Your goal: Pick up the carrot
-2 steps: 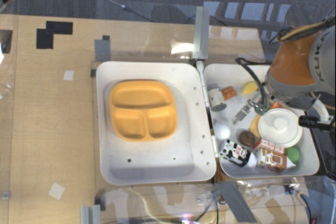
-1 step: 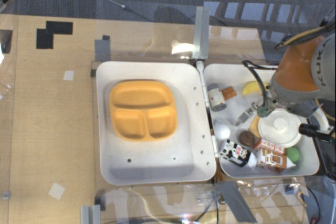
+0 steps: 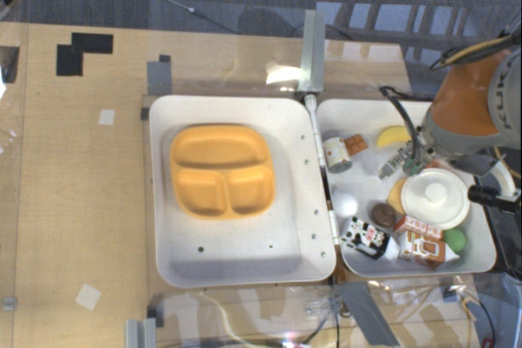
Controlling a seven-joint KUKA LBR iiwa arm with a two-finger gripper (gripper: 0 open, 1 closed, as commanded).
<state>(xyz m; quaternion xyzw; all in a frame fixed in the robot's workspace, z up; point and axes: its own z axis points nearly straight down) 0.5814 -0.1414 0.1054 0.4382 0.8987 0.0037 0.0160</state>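
An orange-yellow piece (image 3: pixel 396 194), possibly the carrot, peeks out in the right bin (image 3: pixel 486 255), mostly hidden under a white round lid-like object (image 3: pixel 435 196). My gripper (image 3: pixel 401 161) hangs just above and behind it, below the arm's orange band (image 3: pixel 465 100). It shows as a small grey shape near the yellow banana (image 3: pixel 392 136). I see nothing held in it.
The right bin also holds a small can (image 3: pixel 334 152), a brown block (image 3: pixel 355 145), a white egg (image 3: pixel 347 203), a chocolate donut (image 3: pixel 383 216), a black-and-white carton (image 3: pixel 364 237), a red-and-white carton (image 3: pixel 422 244) and a green ball (image 3: pixel 455 240). An orange divided plate (image 3: pixel 221 170) lies in the left bin (image 3: pixel 245 261).
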